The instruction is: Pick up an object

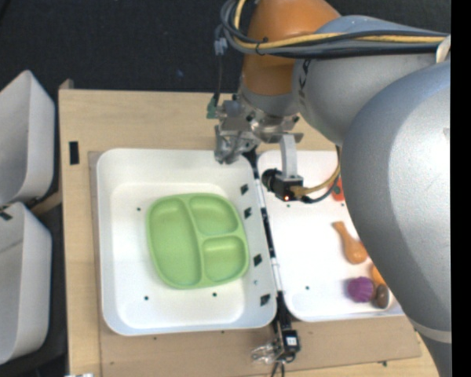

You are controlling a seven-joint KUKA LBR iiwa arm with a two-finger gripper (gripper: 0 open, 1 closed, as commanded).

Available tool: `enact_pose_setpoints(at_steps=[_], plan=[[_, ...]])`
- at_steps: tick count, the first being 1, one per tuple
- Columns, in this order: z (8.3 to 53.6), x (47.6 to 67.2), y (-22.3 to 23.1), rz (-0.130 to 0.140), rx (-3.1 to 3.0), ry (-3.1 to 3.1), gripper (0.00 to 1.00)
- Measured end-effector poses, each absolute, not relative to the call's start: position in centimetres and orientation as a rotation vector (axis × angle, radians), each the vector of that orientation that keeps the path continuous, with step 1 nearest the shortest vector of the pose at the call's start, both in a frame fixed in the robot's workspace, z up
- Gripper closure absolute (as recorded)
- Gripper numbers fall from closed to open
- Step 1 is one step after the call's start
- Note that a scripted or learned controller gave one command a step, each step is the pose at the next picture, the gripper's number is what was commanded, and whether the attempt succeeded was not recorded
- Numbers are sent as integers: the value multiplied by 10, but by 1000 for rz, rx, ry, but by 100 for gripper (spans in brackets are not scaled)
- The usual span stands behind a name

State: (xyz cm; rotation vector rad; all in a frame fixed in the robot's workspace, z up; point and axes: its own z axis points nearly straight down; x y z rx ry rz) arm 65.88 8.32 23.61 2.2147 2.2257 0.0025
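Robot gripper (pixel 234 149) hangs at far edge between two bins; finger state can't be told. Green divided plastic plate (pixel 197 240) lies mid left white bin (pixel 118 305); purple ball (pixel 360 289) near right bin's front edge.

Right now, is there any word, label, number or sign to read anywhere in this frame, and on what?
None can be read.
Green tray: plain, no print.
Two white bins: only small black marks, no lettering.
Arm: no legible label.
Small toys in the right bin: no text visible.
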Motion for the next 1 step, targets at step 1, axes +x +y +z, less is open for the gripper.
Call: enact_pose_setpoints(at_steps=[1], plan=[[238,655,82,-3,2218,2225,100]])
